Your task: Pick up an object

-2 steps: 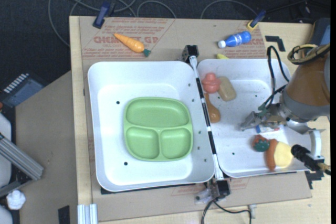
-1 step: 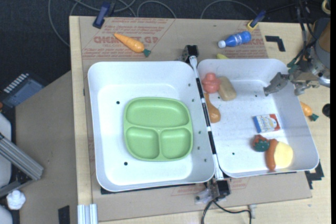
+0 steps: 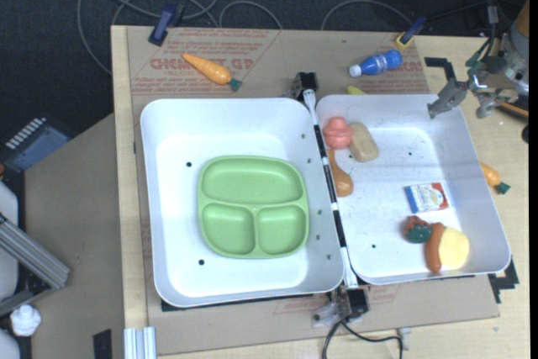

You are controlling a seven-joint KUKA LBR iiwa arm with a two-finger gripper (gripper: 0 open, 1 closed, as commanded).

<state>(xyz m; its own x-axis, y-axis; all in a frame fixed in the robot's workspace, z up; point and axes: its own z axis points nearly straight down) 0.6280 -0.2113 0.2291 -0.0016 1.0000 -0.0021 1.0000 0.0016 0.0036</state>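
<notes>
White right bin (image 3: 395, 265) contains a pink toy (image 3: 336, 131), tan bread piece (image 3: 363, 143), orange sausage (image 3: 341, 178), blue-and-white card (image 3: 427, 197), red-and-green item (image 3: 415, 229) and yellow fruit (image 3: 452, 248). Left bin (image 3: 168, 139) holds a green divided plate (image 3: 252, 206). Gripper (image 3: 458, 97) hangs over the right bin's far right corner, fingers parted, nothing between them. An orange carrot (image 3: 210, 69) and blue bottle (image 3: 377, 63) lie outside on the bench.
</notes>
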